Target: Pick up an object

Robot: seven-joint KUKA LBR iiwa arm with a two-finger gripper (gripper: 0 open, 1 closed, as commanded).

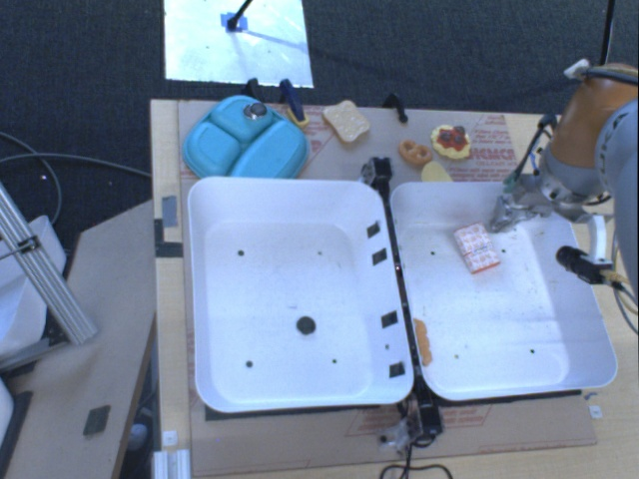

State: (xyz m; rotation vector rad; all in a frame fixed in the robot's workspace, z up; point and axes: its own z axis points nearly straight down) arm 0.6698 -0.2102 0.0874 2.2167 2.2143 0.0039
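Observation:
A small pink and white box (476,247) lies in the upper middle of the right bin (579,367). An orange stick-shaped piece (422,341) rests against that bin's left wall, lower down. A small dark round object (306,324) sits in the left bin (230,387). My gripper (504,217) hangs at the right bin's upper right, just right of and above the box, its tip low near the bin floor. Nothing shows between its fingers.
Behind the bins lie a blue sectioned plate (245,140), a toast slice (345,121), a pretzel (414,151), a small tart with red topping (451,140) and a yellow piece (435,173). A black clip strip (389,267) runs between the bins. The arm (589,128) stands over the right bin's upper right corner.

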